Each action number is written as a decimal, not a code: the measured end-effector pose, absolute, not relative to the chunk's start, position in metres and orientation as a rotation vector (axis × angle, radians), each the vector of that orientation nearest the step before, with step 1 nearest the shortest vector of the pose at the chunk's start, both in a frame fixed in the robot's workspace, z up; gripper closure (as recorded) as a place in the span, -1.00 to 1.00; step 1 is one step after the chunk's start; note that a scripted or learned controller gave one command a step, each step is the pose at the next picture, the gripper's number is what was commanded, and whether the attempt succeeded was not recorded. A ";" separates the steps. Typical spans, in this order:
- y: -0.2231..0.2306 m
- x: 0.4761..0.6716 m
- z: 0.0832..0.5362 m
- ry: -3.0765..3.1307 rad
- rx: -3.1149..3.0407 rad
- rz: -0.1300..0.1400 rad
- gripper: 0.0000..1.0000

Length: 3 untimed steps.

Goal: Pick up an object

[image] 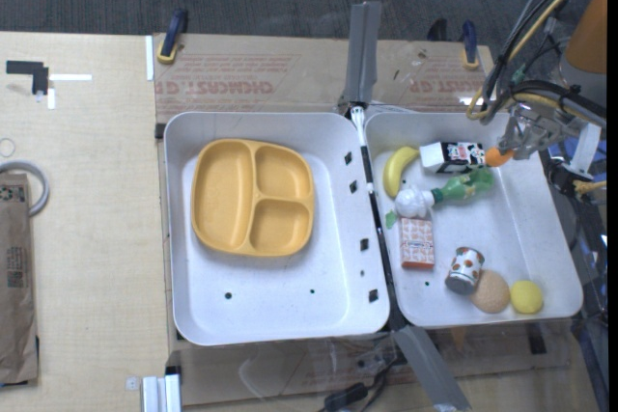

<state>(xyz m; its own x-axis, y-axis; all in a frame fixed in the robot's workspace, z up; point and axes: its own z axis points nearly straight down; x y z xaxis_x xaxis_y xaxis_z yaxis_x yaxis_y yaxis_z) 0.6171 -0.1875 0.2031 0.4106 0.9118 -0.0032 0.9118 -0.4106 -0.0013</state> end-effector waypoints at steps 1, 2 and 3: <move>-0.188 0.617 0.211 1.708 2.635 -0.012 1.00; -0.188 0.618 0.219 1.711 2.632 -0.018 1.00; -0.200 0.619 0.249 1.821 2.559 -0.006 1.00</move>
<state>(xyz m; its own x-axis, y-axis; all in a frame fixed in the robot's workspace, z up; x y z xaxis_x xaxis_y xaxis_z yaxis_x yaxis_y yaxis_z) 0.6195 -0.2000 0.2487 0.3276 0.9448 -0.0035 0.9448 -0.3276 -0.0012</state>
